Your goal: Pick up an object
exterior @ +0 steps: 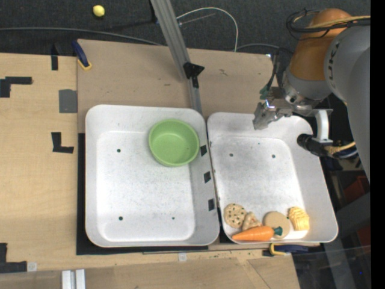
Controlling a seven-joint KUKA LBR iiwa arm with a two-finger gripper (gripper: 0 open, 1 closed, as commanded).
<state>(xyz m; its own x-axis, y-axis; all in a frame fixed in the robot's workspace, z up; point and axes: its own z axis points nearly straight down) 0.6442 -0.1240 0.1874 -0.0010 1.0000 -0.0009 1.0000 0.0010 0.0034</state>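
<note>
My gripper [263, 120] hangs over the far edge of the right bin [258, 161], with nothing visible between its fingers. At that bin's near edge lie an orange carrot [255, 233], a chocolate-chip cookie [234, 214], a tan round bun [277, 221], a yellow ridged piece [298, 218] and a small pale piece [250, 221] beside the cookie. A green bowl [174, 142] stands in the far right part of the left bin [120, 185]. The gripper is far from all of these objects.
A grey metal pole [174, 38] slants from the top down to the gap between the bins. A small yellow ball [98, 10] lies on the dark floor at the top left. Cables run along the arm at the right.
</note>
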